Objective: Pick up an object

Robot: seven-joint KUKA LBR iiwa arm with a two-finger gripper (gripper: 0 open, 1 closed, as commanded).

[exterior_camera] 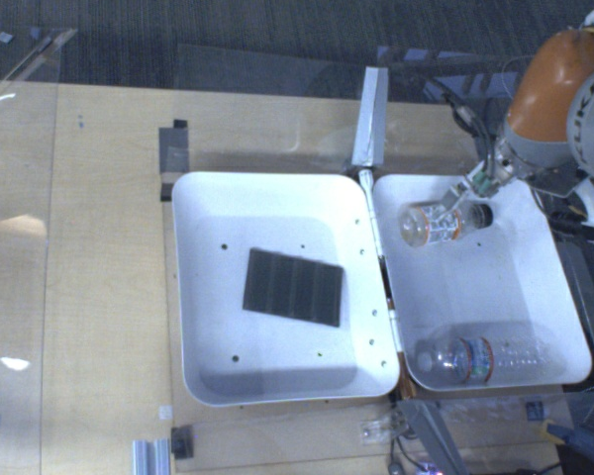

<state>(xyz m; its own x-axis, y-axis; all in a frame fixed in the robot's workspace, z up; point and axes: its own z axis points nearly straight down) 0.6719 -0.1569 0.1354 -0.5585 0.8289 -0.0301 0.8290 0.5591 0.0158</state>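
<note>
Camera view: we note a dark ribbed rectangular pad in left white bin; two clear plastic bottles in right white bin; tool grip unclear.

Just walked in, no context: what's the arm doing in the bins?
The arm is reaching in from the right over the right bin, with its gripper down at the far end beside a small clear bottle lying on its side. The view is too small to tell whether the bottle is gripped. A second clear bottle lies at the near end of the same bin. The left bin holds a dark flat rectangular pad, untouched.
</note>
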